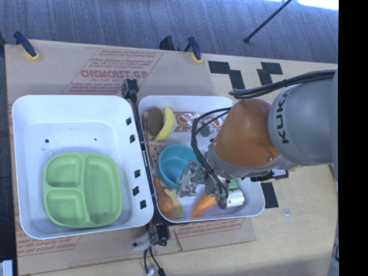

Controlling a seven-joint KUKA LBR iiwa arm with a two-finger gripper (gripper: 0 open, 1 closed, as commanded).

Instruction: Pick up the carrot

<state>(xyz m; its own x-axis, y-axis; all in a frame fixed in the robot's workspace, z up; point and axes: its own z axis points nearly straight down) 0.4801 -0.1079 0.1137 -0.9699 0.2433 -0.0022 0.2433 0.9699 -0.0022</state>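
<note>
Lowering my tool (201, 184) onto the tapered orange carrot (203, 204) at its six o'clock, I'd centre first; its opening I cannot tell.

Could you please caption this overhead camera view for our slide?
Gripper lowered into right bin near carrot and blue cup.

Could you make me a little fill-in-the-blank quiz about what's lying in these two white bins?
1. The green divided plate lies in the ____ bin.
2. The carrot lies in the right bin, its colour being ____.
3. The cup beside the gripper is ____.
4. The banana lies near the right bin's ____ wall.

Missing words: left; orange; blue; far
</note>
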